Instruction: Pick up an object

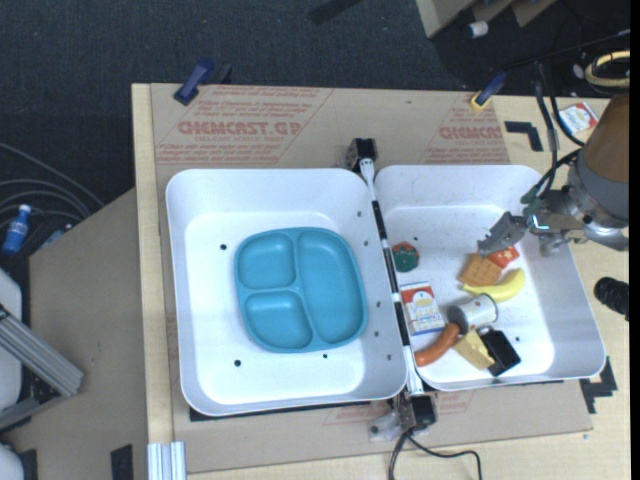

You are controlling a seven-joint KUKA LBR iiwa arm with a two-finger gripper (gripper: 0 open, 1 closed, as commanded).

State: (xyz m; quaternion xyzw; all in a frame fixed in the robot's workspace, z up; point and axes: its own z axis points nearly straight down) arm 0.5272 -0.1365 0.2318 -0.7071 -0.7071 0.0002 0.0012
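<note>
My gripper reaches in from the right and hovers over the upper right part of the right bin. Just below its tip lie an orange waffle-like piece and a small red item, with a yellow banana beside them. Further left sits a small green and orange ball. Nearer the front are a white and red card box, a silver can, an orange sausage, a yellow block and a black piece.
The left bin holds a blue divided plate. A black clamp sits where the two bins meet at the back. Cables and a grey rail lie off the bench to the left.
</note>
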